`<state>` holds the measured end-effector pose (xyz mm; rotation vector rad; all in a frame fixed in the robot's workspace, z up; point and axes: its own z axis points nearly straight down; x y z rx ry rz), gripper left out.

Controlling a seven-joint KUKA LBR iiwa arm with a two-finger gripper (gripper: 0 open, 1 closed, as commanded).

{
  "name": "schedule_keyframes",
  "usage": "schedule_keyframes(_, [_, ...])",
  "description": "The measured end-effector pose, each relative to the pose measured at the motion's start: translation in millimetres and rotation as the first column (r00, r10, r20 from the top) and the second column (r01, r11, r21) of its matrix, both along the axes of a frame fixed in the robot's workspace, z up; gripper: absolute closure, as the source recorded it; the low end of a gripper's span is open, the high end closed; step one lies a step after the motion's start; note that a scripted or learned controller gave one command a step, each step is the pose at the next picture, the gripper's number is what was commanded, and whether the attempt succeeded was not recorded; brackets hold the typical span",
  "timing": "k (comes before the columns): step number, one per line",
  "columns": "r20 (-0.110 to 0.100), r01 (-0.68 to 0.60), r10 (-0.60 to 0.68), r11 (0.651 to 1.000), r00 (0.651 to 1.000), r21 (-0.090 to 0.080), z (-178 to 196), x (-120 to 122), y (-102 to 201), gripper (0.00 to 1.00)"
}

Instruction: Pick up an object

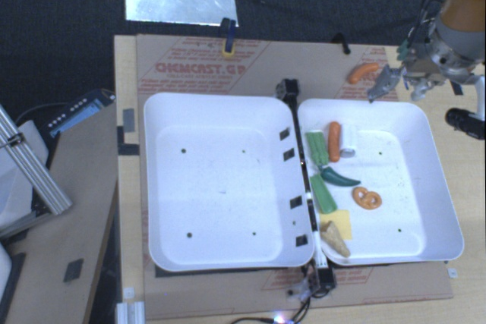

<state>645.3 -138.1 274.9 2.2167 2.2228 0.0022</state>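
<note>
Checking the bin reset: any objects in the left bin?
No. The left bin holds nothing loose; the carrot, pretzel and the other items all lie in the right bin.

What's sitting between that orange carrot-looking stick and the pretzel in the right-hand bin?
In the camera view, a dark green pepper-like piece lies between the orange stick and the pretzel, roughly midway, apart from both on the white floor of the right bin.

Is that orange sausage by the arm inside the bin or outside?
Outside. The orange sausage lies on the cardboard beyond the right bin's far rim.
</note>
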Motion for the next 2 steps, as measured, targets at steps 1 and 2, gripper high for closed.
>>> schedule_keyframes(1, [-0.011, -0.006, 0.006, 1.000, 1.000, 0.005, -129.9, 17.8, 56.7, 0.00])
schedule_keyframes(2, [0.003, -0.004, 0.004, 1.000, 1.000, 0.001, -110.1, 20.8, 52.3, 1.00])
